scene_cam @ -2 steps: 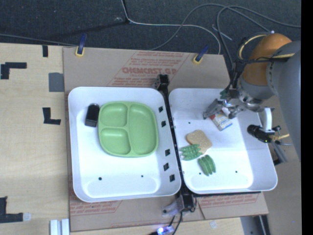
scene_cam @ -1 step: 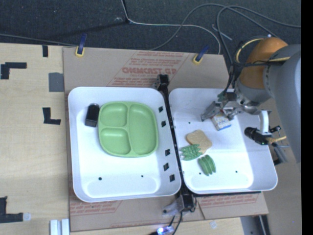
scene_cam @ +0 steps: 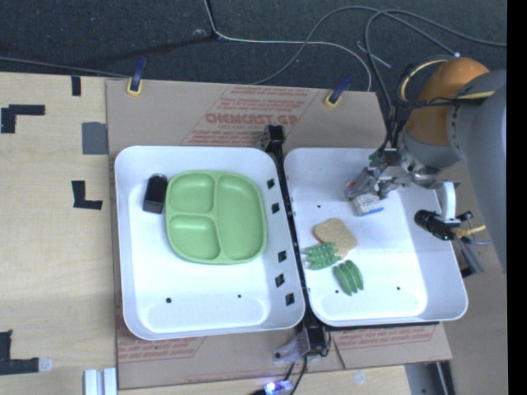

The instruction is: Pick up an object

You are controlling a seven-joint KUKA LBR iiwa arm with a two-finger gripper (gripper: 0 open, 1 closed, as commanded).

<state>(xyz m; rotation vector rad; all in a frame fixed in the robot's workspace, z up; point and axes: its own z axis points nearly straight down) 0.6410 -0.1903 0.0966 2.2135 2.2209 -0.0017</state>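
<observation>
- Left bin, at the lower left of the frame, holds a green divided plate with a small black block touching its left rim
- Right bin: tan cracker, two green vegetables below it (close together)
- Gripper at upper right; finger spread cannot be told

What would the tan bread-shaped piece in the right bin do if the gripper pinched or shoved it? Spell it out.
The tan piece lies flat and low, so it would probably slide rather than roll or tip. It looks like a thin toy slice, likely light and fairly stiff. Its edge touches the green leafy item, so a push toward that side may nudge it too. The gripper is up-bin.
</observation>
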